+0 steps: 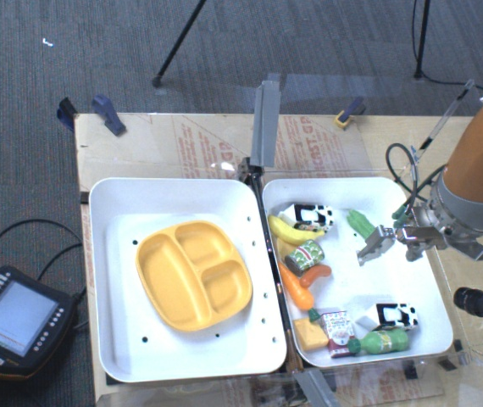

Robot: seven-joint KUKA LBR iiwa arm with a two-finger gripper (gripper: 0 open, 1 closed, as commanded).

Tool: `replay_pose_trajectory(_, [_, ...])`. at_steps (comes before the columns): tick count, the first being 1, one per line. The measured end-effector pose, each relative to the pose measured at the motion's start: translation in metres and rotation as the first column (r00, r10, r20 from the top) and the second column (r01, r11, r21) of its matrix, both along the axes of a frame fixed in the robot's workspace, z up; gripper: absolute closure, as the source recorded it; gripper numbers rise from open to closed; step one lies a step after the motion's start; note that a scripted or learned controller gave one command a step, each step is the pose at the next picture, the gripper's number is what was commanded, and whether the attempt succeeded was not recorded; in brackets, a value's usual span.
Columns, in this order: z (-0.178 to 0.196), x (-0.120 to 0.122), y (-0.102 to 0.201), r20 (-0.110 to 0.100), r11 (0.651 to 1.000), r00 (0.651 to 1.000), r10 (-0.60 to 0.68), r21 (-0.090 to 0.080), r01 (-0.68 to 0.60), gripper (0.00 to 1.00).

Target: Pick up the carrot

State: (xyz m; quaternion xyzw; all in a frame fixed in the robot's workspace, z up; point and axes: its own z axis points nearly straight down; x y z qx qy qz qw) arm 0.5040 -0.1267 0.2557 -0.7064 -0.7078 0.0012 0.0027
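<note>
The carrot [297,289] is an orange cone lying along the left wall of the right bin [435,299], its tip pointing up-left. A small green-and-red can [307,255] and a short red-orange piece [319,272] lie against it. My gripper [393,247] hovers over the bare middle-right of the right bin, well to the right of the carrot and slightly higher in the view. It is open, with nothing between its fingers [372,248].
The right bin also holds a banana [286,230], two cow-patterned cartons [313,217] [395,315], a green vegetable [360,223], a yellow block [309,336], a small carton [337,329] and a green bottle [383,342]. A yellow divided plate [194,275] lies in the left bin [110,227].
</note>
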Motion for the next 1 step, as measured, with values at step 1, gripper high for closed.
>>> replay_pose_trajectory(1, [-0.0702,-0.024,0.0843,-0.002,0.994,0.994,-0.108,-0.001,0.108,0.0])
